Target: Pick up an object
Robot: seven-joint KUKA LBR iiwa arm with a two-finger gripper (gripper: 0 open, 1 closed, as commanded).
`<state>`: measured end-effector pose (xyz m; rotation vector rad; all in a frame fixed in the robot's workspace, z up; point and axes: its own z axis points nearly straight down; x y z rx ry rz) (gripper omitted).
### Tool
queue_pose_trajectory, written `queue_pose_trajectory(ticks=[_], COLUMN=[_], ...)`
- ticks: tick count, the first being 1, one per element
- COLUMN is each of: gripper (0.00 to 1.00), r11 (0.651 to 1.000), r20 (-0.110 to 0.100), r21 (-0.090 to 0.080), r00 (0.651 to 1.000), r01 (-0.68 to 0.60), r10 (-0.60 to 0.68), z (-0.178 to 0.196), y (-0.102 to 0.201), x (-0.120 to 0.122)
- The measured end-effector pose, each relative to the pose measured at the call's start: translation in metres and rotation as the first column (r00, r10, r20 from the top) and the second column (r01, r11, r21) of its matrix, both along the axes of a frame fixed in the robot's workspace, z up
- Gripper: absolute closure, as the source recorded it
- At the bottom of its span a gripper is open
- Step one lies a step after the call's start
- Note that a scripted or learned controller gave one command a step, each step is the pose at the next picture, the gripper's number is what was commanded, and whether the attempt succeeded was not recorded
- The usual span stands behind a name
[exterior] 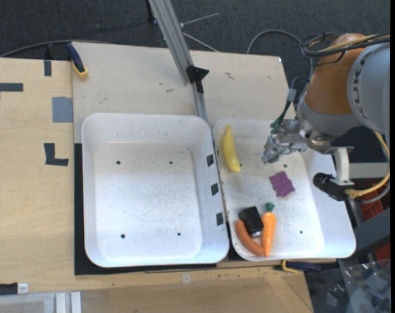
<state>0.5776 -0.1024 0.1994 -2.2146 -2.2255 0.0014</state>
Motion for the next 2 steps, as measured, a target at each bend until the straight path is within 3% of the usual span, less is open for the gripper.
queue_pose_trajectory(ticks=[2], gripper=[1.0], r11=[1.0], r20=[-0.001], r21=[0.001], r00=[1.0], r01=[-0.001], r10=[0.001], z=[0.004], y=[0.093], x=[-0.011])
